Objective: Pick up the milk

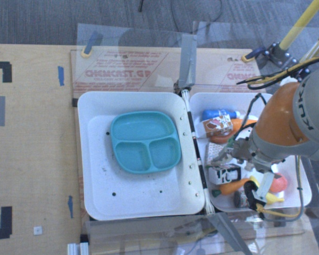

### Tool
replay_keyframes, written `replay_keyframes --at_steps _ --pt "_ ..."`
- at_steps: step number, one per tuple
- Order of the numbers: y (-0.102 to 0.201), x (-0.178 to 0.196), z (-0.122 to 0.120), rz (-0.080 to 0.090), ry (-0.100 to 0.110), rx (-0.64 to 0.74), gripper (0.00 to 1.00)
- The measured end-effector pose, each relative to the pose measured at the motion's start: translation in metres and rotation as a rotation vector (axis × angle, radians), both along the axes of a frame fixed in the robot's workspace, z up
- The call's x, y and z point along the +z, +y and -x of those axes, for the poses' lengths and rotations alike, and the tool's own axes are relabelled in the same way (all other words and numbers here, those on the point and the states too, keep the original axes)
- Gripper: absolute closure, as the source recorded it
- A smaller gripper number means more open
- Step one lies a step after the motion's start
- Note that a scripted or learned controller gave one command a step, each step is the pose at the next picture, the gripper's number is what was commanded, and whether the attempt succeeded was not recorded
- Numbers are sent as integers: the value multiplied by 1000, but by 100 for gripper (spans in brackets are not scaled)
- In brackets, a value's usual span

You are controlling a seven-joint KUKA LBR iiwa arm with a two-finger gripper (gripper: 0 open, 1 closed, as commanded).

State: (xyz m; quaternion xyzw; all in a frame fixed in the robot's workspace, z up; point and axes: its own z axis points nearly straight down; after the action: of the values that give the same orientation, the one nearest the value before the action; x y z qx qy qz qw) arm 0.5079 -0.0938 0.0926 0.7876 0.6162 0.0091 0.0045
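The pincer (223, 161), grip state unclear, is hovering just above the milk (227, 173) in the right bin (306, 193), nothing lifted yet.

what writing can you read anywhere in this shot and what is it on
"KUK": vertical black letters on the grey arm, cut off at the frame edge.
Red mirrored print on the clear sheet behind the bins: too faint to read.
Labels on the brown carton and blue package: too small to read.
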Motion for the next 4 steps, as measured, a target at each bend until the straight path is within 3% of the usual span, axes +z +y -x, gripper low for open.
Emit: replay_keyframes --at_steps 1,2,3,4 --pt "-1 8 -2 -1 -2 -4 100" --pt "23 89 28 4 25 -109 100" --pt "8 113 22 4 25 -228 100" --pt "-35 235 27 4 26 -355 100"
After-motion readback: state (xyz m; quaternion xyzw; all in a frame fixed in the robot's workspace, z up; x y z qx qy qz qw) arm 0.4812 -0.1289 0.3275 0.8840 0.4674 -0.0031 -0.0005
